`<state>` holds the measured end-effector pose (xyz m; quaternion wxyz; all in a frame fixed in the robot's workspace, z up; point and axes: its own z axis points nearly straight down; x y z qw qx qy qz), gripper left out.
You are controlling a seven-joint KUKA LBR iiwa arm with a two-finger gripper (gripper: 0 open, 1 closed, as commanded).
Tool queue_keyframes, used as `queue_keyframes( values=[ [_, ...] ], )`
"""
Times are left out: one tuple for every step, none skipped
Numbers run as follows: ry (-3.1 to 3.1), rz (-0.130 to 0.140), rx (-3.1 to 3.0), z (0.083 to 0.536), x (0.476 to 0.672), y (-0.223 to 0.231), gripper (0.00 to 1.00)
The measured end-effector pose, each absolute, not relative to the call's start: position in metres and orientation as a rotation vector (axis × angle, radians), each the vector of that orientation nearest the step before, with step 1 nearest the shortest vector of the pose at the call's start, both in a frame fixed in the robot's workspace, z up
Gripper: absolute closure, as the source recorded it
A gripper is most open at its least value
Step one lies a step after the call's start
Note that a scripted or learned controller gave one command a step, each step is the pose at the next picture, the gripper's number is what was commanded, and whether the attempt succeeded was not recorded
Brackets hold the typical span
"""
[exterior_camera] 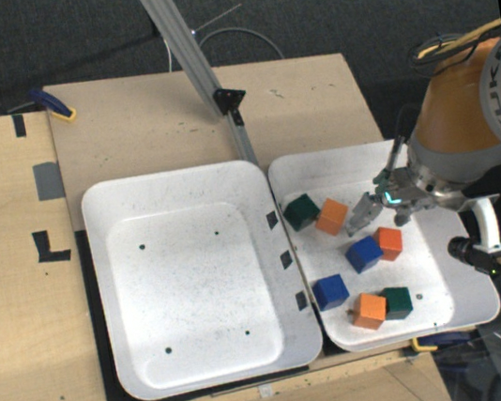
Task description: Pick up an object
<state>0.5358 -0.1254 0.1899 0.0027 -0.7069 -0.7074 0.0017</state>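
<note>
Overhead, the tool [364, 216] hangs above the right bin [458, 303], its fingers too blurred to tell whether apart or together, with nothing seen between them. Just beside it lie an orange cube [331, 216] and a green cube [301, 211]. Below sit a blue cube [363, 253] touching another orange cube [390, 242].

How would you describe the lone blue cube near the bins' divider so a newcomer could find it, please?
Start at the right bin, which holds the cubes. Along its left wall, near the front, sits the blue cube. Unlike the other blue cube, no orange one touches it.
</note>
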Motion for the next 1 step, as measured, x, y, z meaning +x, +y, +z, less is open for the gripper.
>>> queue_keyframes(
  values=[
    [-2.222,0.002,-2.218,0.1919,0.5367,-0.1255,0.0]
  ],
)
